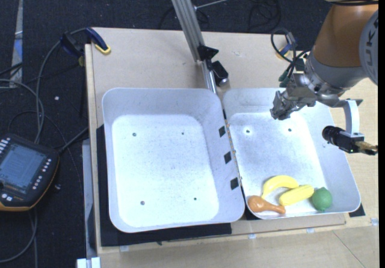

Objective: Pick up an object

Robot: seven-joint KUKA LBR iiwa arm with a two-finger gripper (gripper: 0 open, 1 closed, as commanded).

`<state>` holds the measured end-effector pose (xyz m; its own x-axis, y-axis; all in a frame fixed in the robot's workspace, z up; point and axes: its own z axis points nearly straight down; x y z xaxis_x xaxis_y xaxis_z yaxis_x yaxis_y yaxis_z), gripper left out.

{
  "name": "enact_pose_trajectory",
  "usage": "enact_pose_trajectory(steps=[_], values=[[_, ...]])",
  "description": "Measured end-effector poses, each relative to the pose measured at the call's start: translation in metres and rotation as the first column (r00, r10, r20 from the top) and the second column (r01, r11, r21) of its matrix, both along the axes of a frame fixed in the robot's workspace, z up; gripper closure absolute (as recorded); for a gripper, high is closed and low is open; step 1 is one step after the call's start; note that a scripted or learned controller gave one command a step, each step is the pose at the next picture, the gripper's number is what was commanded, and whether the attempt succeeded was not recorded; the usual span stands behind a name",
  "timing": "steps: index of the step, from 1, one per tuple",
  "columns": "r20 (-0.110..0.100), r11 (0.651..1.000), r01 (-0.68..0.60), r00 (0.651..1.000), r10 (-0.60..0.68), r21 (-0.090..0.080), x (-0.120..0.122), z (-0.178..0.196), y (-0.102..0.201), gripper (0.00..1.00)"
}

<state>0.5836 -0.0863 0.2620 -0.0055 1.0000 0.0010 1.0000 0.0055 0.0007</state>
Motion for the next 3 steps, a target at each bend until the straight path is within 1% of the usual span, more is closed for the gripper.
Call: enact_pose_trajectory(steps=[1, 2, 3], values=[[-0.001, 1.000, 0.000, 1.000, 0.000, 0.000, 0.017, -0.010, 0.055, 1.00], [-0.002, 1.000, 0.002, 1.000, -0.002, 0.000, 0.019, -0.019, 0.100, 1.00], [-0.001, 1.000, 0.001, 1.000, -0.001, 0.000, 0.035, -0.021, 0.146, 1.00]])
